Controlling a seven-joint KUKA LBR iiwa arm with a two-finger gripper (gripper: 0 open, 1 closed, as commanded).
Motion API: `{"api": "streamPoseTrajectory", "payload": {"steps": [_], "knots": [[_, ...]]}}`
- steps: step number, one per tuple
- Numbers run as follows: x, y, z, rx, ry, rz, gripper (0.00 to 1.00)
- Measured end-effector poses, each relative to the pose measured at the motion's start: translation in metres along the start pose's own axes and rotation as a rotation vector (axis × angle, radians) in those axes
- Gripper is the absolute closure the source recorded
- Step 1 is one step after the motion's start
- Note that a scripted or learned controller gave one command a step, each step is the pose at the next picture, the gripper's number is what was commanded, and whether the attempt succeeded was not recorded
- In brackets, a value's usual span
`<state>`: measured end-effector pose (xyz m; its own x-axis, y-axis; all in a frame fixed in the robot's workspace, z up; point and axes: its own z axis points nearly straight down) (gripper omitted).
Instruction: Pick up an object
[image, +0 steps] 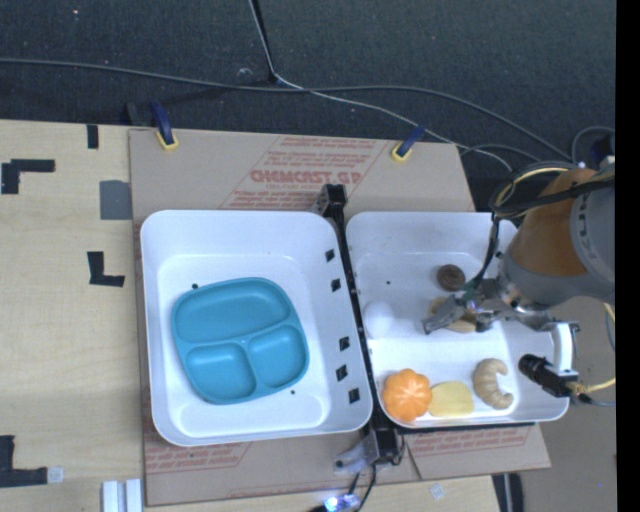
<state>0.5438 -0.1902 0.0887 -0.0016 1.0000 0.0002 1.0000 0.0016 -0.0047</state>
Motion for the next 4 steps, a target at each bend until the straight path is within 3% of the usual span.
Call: {"api": "streamPoseTrajectory", "payload": {"steps": [1, 4], "knots": [[0.0, 0.001, -0.013, -0.002, 0.0, -0.001, 1.0], [-0.006, 0.002, -0.167, -0.01, -0.003, 0.0, 1.0]]}}
